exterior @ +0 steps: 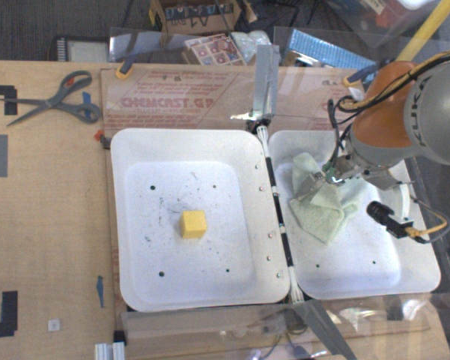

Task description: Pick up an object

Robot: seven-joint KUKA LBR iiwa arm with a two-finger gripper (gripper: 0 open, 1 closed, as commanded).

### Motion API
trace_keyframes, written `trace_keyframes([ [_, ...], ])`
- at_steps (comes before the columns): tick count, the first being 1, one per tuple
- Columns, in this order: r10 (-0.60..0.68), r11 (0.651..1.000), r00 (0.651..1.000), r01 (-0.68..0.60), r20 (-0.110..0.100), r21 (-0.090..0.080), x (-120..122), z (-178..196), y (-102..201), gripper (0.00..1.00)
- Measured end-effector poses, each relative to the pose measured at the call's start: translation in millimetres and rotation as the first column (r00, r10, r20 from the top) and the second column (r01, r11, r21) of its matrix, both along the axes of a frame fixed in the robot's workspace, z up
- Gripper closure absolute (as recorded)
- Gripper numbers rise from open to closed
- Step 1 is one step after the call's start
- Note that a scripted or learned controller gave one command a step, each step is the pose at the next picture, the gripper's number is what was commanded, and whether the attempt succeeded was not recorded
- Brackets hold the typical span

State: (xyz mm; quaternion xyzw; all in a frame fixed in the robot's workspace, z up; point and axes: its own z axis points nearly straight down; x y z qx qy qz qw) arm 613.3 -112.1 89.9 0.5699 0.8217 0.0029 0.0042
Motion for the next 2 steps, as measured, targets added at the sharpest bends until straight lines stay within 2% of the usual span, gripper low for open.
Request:
trace_keyframes([
  [1, 0.251, 0.968, 0.968, -0.251, -0.001, -0.004, 32.5, 0.1, 4.3, 0.0],
  [2, 0.393, 0.919, 0.919, -0.393, 0.001, -0.005, -33.7, 0.0, 6.2, 0.0],
])
